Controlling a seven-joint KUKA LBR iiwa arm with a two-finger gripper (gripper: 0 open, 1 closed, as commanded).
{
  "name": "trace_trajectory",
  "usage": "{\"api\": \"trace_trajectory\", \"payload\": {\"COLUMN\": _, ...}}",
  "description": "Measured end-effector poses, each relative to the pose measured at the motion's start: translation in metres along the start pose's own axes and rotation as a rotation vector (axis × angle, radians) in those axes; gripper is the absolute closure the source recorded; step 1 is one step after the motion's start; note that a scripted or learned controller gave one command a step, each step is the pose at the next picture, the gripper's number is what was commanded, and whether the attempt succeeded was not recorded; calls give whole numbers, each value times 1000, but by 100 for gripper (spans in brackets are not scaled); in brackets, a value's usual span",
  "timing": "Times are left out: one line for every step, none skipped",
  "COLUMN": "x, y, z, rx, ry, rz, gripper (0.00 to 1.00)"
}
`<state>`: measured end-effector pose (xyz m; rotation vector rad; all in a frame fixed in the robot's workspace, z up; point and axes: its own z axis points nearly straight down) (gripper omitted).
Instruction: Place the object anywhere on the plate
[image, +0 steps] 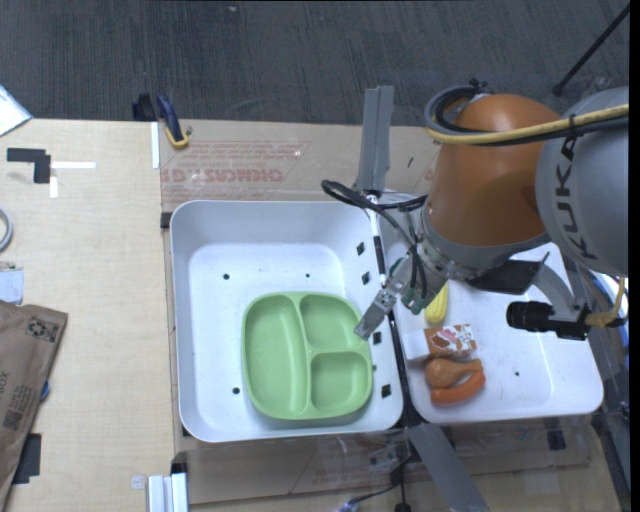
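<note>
A light green divided plate (305, 355) lies in the left bin (200, 300), toward its front right. In the right bin (560, 390) lie a yellow corn-like piece (437, 300), a small red and white box (451, 340) and an orange toy item (455, 380). My gripper (392, 305) hangs over the wall between the two bins, just right of the plate's edge and left of the yellow piece. It looks open, with one grey finger (372, 318) reaching toward the plate and nothing between the fingers.
The arm's orange band and grey body (495, 170) cover the back of the right bin. A black cylinder (535, 316) sticks out over the right bin. Cables (370, 195) run across the bins' back edge. Cardboard lies on the bench at left.
</note>
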<state>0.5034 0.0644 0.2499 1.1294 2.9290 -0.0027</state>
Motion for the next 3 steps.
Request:
{"api": "trace_trajectory", "payload": {"x": -1, "y": 0, "z": -8, "rx": 0, "ry": 0, "rz": 0, "gripper": 100}}
{"api": "trace_trajectory", "payload": {"x": 62, "y": 30, "z": 73, "rx": 2, "ry": 4, "rz": -6, "gripper": 100}}
{"api": "trace_trajectory", "payload": {"x": 9, "y": 46, "z": 45, "rx": 0, "ry": 1, "rz": -200, "gripper": 100}}
